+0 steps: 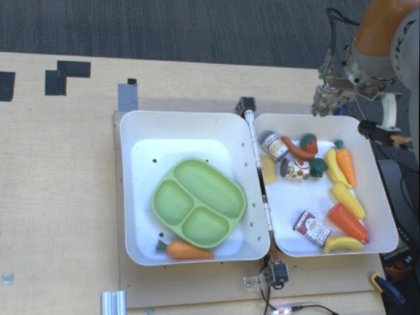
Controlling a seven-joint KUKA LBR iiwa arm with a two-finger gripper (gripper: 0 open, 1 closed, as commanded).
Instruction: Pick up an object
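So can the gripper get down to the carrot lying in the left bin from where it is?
Probably yes. The gripper hangs over the right bin's far rim, and the carrot lies by itself against the left bin's near wall, beside the green plate, with nothing on top.

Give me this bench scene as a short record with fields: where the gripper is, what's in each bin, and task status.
gripper: two-finger gripper above the far rim of the right shallow white bin
left bin: left shallow white bin with a green three-compartment plastic plate and an orange toy carrot beside it
right bin: toy foods, including an orange toy carrot with green top and a yellow toy banana
task status: nothing picked yet
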